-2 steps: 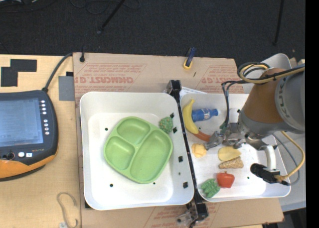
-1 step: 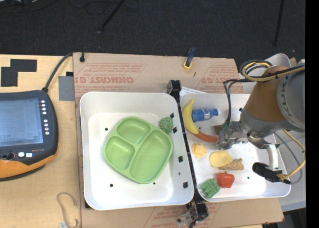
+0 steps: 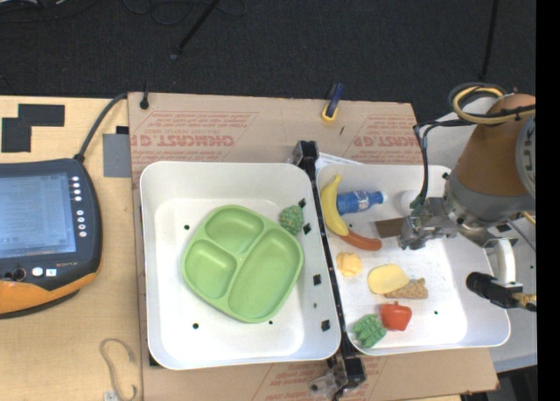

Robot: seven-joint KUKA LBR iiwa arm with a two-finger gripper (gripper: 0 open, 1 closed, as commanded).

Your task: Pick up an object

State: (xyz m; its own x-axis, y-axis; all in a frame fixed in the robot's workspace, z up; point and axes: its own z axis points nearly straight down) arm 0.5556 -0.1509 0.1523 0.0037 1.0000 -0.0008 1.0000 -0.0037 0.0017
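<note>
Tablet [image 3: 39, 224]: black screen unit with an orange lower edge, at the 9 o'clock edge of the surface [image 3: 61, 338], well apart from both bins.
Left bin [image 3: 153, 303]: white, shallow, holding the plate and one small piece.
Green plate [image 3: 242, 261]: three compartments, lying flat and tilted askew in the middle of the left bin.
Green leafy piece [image 3: 292, 217]: small, at the plate's 2 o'clock, just beside its rim.
Right bin [image 3: 472, 325]: white, shares a black divider with the left bin.
Banana [image 3: 330, 205]: yellow, curved, at the right bin's 10 o'clock, near the divider.
Blue bottle [image 3: 359, 201]: lying on its side, just beside the banana at its 3 o'clock.
Sausage [image 3: 359, 240]: reddish, lying flat, touching the banana's lower end (as far as the slant lets me judge).
Small yellow piece [image 3: 349, 263]: below the sausage, at its 6 o'clock.
Yellow oval piece [image 3: 387, 279]: near the bin's middle, with a tan waffle-like piece [image 3: 409, 289] touching its 4 o'clock side.
Green lumpy piece [image 3: 368, 331]: at the bin's 7 o'clock corner, touching the red pepper [image 3: 396, 316] beside it.
Gripper [image 3: 418, 231]: low over the right bin at its 2 o'clock, just beside the sausage's right end; nothing seen between the jaws, and their width is something I cannot tell.
Arm [image 3: 490, 163]: grey with an orange band, entering from 3 o'clock.
</note>
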